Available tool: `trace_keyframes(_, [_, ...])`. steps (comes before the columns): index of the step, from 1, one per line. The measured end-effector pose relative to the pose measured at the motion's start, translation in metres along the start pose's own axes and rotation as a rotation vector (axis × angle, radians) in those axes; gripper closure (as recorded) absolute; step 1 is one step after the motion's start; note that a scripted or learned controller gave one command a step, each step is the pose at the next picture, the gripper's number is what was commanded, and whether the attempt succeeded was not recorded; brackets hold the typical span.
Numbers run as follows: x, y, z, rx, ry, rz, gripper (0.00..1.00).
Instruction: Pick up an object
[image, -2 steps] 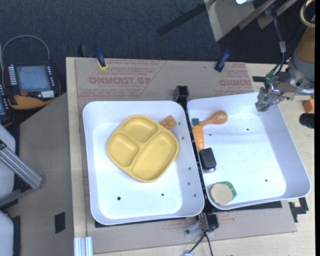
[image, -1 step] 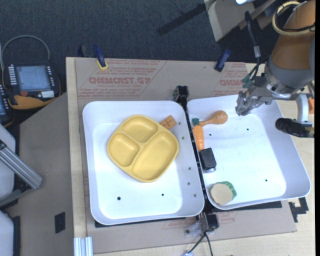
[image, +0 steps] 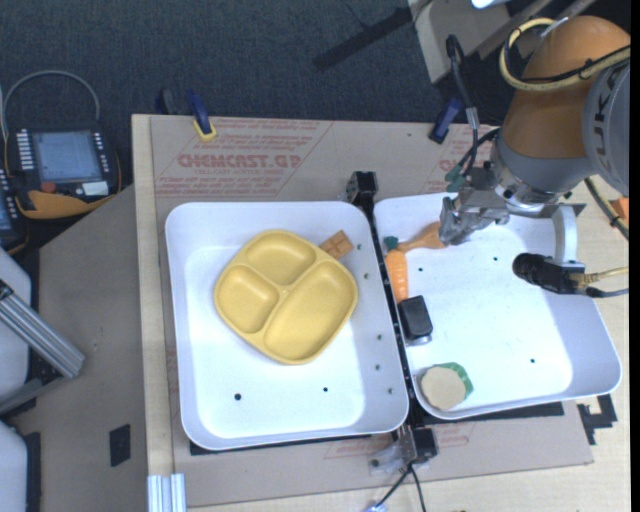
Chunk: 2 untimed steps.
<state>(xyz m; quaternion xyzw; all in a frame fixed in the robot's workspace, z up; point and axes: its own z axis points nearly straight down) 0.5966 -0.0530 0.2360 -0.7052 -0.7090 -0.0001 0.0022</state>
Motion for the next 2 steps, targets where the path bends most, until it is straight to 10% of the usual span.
trace_keyframes(2, [0.111,-0.024,0.010,0.001,-0.001,-0.001,1.00])
